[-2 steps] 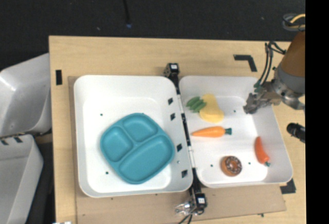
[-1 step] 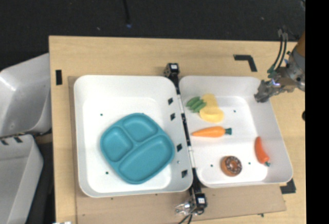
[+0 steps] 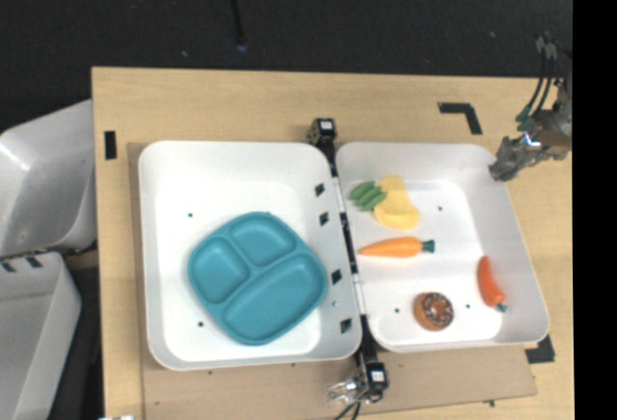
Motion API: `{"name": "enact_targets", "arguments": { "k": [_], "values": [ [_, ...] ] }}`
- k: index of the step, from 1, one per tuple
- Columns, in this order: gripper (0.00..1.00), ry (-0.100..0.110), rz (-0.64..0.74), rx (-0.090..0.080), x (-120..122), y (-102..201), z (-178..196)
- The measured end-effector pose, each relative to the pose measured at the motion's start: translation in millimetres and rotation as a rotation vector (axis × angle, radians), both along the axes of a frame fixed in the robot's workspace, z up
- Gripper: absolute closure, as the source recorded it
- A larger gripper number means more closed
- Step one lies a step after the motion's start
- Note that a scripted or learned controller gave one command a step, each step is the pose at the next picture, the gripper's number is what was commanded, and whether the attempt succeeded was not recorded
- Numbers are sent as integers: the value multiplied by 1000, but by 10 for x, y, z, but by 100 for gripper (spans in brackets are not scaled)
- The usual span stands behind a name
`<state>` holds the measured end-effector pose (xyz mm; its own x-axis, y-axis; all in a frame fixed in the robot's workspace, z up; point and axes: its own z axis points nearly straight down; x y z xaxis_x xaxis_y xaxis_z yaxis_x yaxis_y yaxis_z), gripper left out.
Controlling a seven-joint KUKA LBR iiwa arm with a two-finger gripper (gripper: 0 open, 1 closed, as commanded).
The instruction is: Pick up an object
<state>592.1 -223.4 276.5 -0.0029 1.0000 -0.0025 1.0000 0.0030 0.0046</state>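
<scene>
Tan wooden bench (image 3: 241, 105), flat and matte, with bare margin along its far edge and narrower strips at the near edge. Two shallow white bins with smooth plastic walls and rounded corners, side by side and meeting at a clipped seam in the middle: left bin (image 3: 164, 216) and right bin (image 3: 501, 216). In the left bin, a teal divided plate (image 3: 255, 276), glossy, rounded-square, turned at a slant, three compartments, lying toward the near edge and centre; open white floor along the far edge and the left wall. In the right bin, small toy foods spread out with room between them: a yellow lumpy piece (image 3: 396, 204) near the far-left corner, touching a green ribbed piece (image 3: 365, 195) on its left; an orange carrot (image 3: 390, 249) with a dark green tip, lying crosswise close to the left wall; a slim orange-red pepper (image 3: 492, 282) along the right wall, pointed toward the near edge; a round brown doughnut (image 3: 434, 310) with speckled top, close to the near edge. Bare floor at the far-right corner and through the middle of that bin. Gripper (image 3: 509, 163), grey metal, low over the far-right corner rim of the right bin, well apart from every toy; nothing held, fingers open or closed impossible to tell.
</scene>
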Motion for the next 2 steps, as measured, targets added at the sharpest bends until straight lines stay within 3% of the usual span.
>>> {"name": "enact_targets", "arguments": {
  "k": [2],
  "values": [
    [100, 4, 3, 3, 48, 961, -104]
  ]
}}
